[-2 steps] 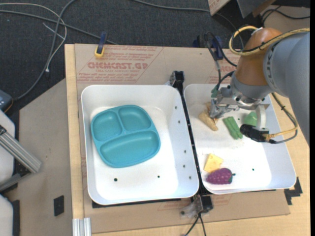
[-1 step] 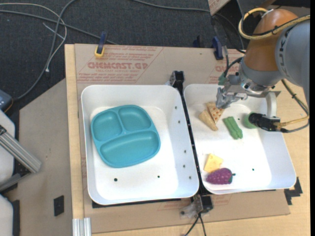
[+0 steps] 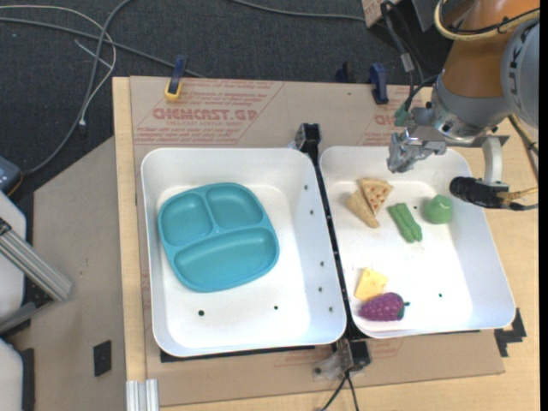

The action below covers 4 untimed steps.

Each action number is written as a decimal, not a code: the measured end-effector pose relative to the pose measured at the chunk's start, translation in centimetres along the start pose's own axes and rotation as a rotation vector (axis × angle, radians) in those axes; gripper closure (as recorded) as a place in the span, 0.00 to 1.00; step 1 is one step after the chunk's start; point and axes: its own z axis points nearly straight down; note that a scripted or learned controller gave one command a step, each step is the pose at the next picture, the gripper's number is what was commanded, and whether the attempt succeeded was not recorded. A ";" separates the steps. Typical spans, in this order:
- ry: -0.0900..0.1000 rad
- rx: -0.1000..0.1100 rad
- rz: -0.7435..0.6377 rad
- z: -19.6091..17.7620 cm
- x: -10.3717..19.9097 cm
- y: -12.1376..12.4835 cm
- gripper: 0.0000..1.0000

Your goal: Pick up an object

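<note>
A: Where does the claw stand?

B: At about twelve o'clock of the right-hand shallow white bin, hanging over its far rim. Nothing shows between its tips; whether it is released or clenched I cannot tell from this angle.

A: And what is there to take?

B: Nearest, just toward six o'clock from the claw, a tan wedge of toy sandwich lying against a tan toy bread piece. At three o'clock of those, a green toy pepper-like stick and a rounded green toy fruit. Down at six o'clock of the bin, a yellow toy cheese wedge touching a purple toy grape bunch.

A: How would the wedge handle?

B: Light, stiff plastic by the look of it, probably slick. I would pinch across its two sloping sides, near the broad end, so it cannot squirt out.

A: The left bin?

B: A teal divided plastic plate lies in the left-hand shallow white bin, well apart from the claw.
</note>
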 end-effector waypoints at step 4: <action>0.004 0.013 -0.005 -0.8 16.9 -0.6 1.00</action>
